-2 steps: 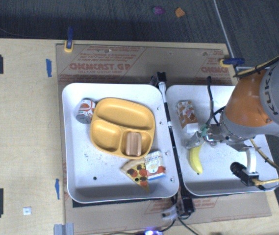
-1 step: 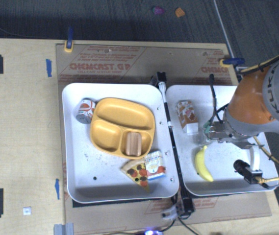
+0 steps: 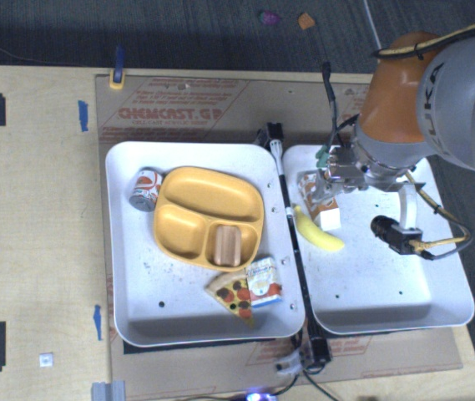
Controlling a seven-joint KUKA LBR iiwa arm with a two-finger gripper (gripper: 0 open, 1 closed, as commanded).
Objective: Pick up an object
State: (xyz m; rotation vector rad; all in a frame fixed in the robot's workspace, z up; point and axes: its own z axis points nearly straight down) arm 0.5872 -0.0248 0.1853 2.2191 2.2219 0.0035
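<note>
Arm (image 3: 437, 90) cut off by right frame edge. Gripper (image 3: 327, 192) mostly hidden under the wrist; fingers unreadable. Brown item (image 3: 310, 189) beneath it partly covered, can't identify. Can (image 3: 144, 190) half behind yellow tray (image 3: 195, 203). Packet (image 3: 262, 281) label too small to read.

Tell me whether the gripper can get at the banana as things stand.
Probably yes. The gripper hangs over the right bin just above the banana, whose top is uncovered; a small white block touches it.

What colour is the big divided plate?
Yellow; the divided plate shows best in the camera view.
</note>
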